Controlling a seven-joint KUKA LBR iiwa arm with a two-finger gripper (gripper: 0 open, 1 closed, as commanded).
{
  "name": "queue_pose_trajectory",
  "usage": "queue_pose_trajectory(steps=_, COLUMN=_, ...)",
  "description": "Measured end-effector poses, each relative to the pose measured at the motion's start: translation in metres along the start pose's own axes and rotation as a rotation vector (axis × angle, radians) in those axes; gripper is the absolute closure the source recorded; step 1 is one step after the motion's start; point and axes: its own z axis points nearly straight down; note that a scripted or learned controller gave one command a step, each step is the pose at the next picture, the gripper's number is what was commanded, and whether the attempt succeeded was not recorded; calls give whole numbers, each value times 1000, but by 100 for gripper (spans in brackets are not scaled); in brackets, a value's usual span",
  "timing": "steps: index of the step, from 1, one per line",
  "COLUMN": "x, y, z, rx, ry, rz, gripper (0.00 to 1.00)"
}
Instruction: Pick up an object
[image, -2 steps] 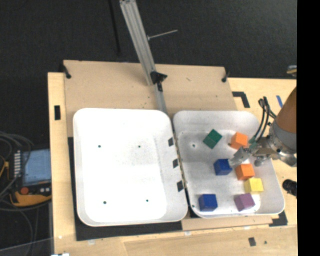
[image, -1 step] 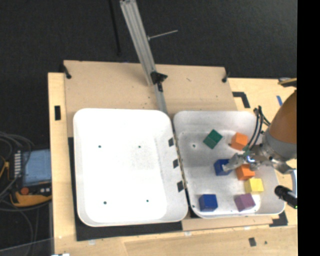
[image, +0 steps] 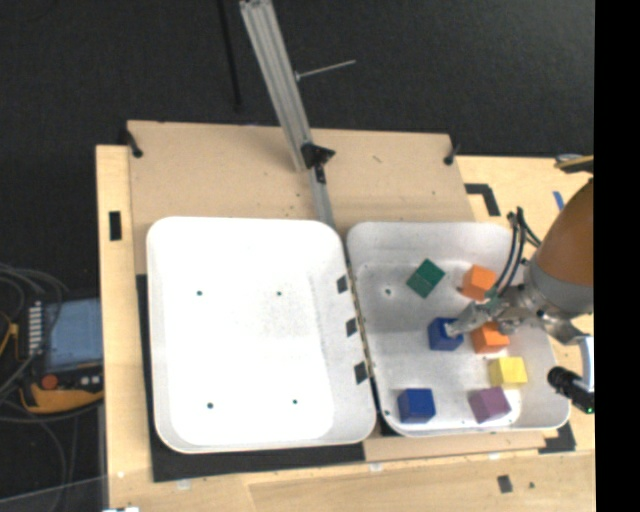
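Two white bins are seen on the bench; L bin (image: 250, 330) bare, R bin (image: 400, 250) w/ blocks. Gripper (image: 478, 322) is lowered between blue block (image: 445, 334) at 9 o'clock and orange block (image: 489, 340) at 3. Jaw state can't be told. Nothing is judged lifted yet; grasp + lift remain.

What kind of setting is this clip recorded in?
Likely a lab bench for robot grasping tests: two white bins side by side, small coloured blocks such as a green one, and loose cables beside a controller box.
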Motion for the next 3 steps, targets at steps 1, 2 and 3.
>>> queue_pose_trajectory(steps=1, x=-2, y=2, z=-11, rx=-7, ry=-2, rz=5, gripper=100)
queue_pose_trajectory(steps=2, x=-2, y=6, z=-54, rx=21, ry=9, rz=-3, gripper=100)
queue_pose_trajectory(steps=3, x=-4, y=9, z=-102, rx=19, ry=8, rz=-5, gripper=100)
